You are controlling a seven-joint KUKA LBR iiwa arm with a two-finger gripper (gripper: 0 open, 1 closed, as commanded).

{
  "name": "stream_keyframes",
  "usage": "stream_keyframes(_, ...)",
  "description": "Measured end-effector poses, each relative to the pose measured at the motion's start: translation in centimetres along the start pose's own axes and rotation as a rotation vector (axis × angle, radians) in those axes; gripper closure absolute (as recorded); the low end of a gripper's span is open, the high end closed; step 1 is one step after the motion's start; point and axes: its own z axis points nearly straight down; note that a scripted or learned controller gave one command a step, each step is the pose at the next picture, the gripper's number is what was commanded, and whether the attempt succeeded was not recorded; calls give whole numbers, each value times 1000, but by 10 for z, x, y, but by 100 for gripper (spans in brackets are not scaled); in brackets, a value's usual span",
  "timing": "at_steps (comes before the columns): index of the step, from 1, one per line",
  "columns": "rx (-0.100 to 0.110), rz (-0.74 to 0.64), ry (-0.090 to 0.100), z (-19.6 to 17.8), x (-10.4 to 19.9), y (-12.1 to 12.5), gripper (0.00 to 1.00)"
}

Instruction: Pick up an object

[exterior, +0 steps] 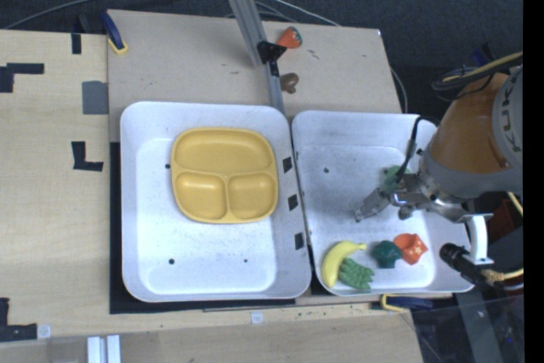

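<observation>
In the right bin, my gripper hangs low near the middle-right with its two fingers spread open and only white bin floor between them. A small green object peeks out just behind the wrist, partly hidden by it. Along the bin's front edge lie a yellow banana, a bumpy green toy, a dark teal piece and a red-orange piece. These sit a short way in front of the fingers, apart from them.
A yellow three-compartment plate lies in the left bin. A grey pole with a black clamp crosses the bench behind the bins, with a small orange item beside it.
</observation>
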Motion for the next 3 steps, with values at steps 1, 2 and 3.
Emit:
stream_keyframes(1, -1, -1, 0, 54, 1, -1, 0)
stream_keyframes(2, -3, -2, 1, 41, 1, -1, 100)
stream_keyframes(3, -10, -1, -2, -1, 2, 2, 100)
